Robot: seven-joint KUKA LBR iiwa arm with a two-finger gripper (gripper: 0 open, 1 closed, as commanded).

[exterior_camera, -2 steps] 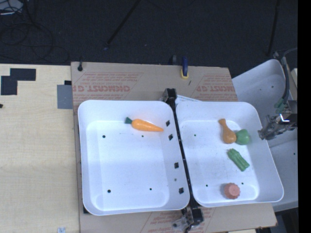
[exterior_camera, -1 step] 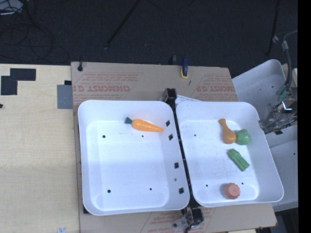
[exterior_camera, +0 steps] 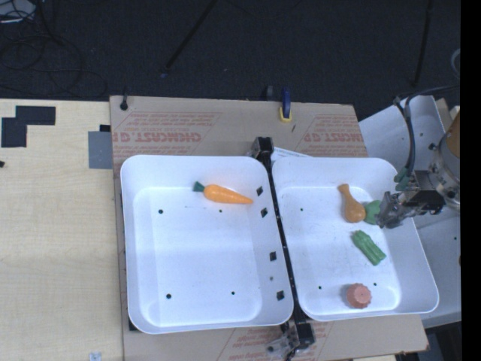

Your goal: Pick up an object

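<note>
An orange carrot [exterior_camera: 223, 194] with a green top lies in the left bin [exterior_camera: 143, 277], near its far side. In the right bin [exterior_camera: 421, 292] lie a tan drumstick-shaped piece [exterior_camera: 351, 204], a green ridged piece [exterior_camera: 369, 247] and a round pink piece [exterior_camera: 358, 295]. My gripper [exterior_camera: 388, 213] reaches in over the right bin's right rim, low beside the drumstick. A small green thing [exterior_camera: 373, 211] sits right at its tip, between gripper and drumstick. Whether that thing is held cannot be made out.
The two white bins sit side by side on a cardboard sheet [exterior_camera: 188, 130], joined by a black divider [exterior_camera: 272, 224]. A blue and yellow clamp [exterior_camera: 285, 107] stands at the cardboard's far edge. Cables [exterior_camera: 409, 138] hang by the arm at the right.
</note>
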